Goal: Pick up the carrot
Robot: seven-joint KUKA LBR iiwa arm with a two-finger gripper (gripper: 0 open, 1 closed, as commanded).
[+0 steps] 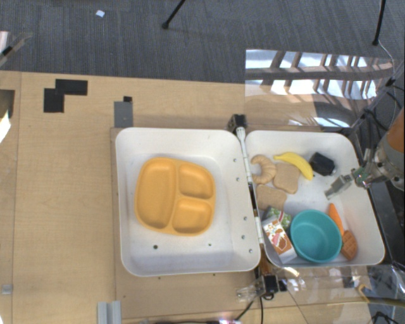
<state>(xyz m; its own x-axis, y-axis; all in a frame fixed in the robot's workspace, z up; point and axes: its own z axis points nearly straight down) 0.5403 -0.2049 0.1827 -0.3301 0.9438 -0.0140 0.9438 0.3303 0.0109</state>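
This is a robot test lab, not a home or kitchen. A plain wooden bench [63,209] stands on grey carpet [126,31], and two shallow white bins [190,262] are fixed side by side on it. Left of the bins, black tape marks [63,93] are stuck to the bench top. Below the bins, loose cables [269,288] trail off the bench edge. Beyond the bins, thin black stand legs [174,16] rest on the carpet
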